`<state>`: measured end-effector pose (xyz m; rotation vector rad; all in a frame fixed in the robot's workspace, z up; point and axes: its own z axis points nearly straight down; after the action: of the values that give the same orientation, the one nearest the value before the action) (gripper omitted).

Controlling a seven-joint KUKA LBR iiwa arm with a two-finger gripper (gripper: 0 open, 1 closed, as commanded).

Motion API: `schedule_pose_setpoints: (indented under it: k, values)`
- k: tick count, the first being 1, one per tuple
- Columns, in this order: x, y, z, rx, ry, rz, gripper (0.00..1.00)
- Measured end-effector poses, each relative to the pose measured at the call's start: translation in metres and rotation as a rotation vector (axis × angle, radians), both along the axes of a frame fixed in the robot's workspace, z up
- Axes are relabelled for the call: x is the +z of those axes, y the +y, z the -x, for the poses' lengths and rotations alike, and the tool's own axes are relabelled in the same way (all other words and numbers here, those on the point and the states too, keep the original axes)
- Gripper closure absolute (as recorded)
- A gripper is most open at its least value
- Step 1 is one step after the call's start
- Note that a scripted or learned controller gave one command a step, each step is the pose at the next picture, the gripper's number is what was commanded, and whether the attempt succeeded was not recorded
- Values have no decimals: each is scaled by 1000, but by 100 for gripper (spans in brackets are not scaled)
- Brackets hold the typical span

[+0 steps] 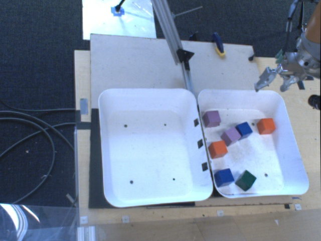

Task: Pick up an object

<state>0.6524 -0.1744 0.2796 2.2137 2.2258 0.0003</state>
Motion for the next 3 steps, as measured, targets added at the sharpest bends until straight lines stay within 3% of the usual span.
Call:
schedule_pose_setpoints:
  k: [1,2,3]
  values:
    - [88,80,39,7,-10,-3,0]
    - [181,61,76,-4,-11,1,0]
    - [267,8,99,-8,-10,4,0]
